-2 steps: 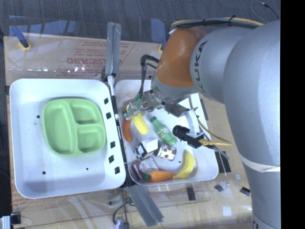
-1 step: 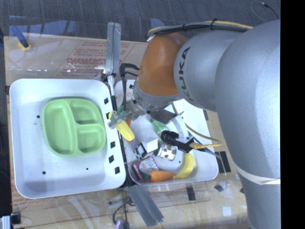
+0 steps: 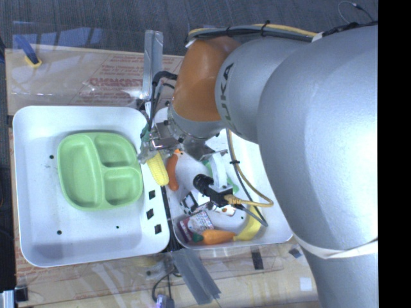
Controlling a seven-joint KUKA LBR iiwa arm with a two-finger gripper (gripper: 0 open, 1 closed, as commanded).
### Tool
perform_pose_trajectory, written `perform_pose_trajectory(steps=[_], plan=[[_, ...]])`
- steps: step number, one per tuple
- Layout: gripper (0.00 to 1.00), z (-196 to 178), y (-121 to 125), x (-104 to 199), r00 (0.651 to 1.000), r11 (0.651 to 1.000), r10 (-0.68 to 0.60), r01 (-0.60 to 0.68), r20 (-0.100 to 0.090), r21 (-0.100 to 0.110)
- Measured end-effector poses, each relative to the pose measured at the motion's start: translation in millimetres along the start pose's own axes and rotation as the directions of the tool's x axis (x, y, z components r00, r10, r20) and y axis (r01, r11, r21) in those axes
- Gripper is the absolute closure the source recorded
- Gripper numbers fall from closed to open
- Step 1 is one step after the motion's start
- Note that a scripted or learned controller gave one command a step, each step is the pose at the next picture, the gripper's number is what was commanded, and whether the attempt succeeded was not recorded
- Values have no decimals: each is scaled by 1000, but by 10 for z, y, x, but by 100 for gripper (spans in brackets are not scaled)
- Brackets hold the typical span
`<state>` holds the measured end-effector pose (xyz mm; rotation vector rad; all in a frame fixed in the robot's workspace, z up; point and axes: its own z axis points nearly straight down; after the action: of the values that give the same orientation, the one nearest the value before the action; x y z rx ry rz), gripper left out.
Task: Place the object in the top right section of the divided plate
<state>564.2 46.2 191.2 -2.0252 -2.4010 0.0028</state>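
As we read the camera view:
Gripper (image 3: 154, 147): grips the corn (image 3: 157, 169) between its fingers, over the bins' shared edge.
Plate (image 3: 82, 172): green, in the left bin (image 3: 32, 236).
Progress: corn lifted, we judge; placing remains.

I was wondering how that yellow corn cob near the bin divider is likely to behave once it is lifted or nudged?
The corn cob looks rounded and elongated, so it may roll if pushed sideways. Its even, toy-like shape suggests it is stiff and probably light. The bumpy surface might help grip, though it hangs close under the pincer, and whether it is actually held cannot be told.
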Motion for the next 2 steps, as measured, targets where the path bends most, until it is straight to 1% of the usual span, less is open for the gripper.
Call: perform_pose_trajectory(steps=[1, 2], plan=[[0, -1, 0, 0, 1000, 1000, 0, 0, 0, 0], [0, -296, -286, -85, 991, 991, 136, -136, 0, 2]])
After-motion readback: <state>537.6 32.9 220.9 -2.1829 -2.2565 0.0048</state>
